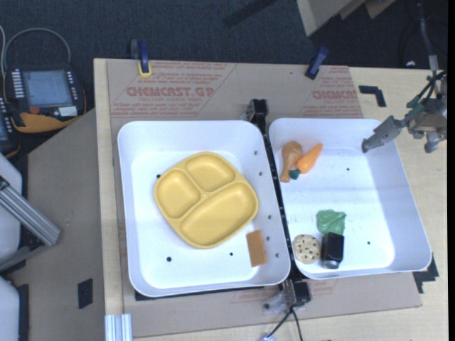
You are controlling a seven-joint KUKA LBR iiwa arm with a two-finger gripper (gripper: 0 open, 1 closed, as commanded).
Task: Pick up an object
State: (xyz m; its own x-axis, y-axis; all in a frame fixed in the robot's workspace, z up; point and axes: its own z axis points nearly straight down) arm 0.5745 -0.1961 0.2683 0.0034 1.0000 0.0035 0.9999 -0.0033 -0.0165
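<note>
Gripper point(375, 139) hangs over the right bin's point(398, 190) far right corner, a grey tip slanting down toward the rim; whether it is open or closed I cannot tell, and it carries nothing that can be seen.

Nearest it, by the far left corner of that bin, lie a carrot point(309, 158) and a tan bread-like piece point(290, 159), touching. Both look like light, stiff plastic toys with smooth, rounded skins that could slip; the carrot's thick orange middle, taken across its width, seems the safest hold.

At the near left corner sit a crinkled green leaf point(331, 221), probably thin and flexible, a flat speckled cookie point(306, 246) lying low, and a boxy black block point(332, 250) whose flat sides should clamp well.

In the left bin point(135, 190) rests a glossy yellow plate point(206, 199), too broad to grasp, with a small brown slab point(256, 248) at its near edge.
</note>
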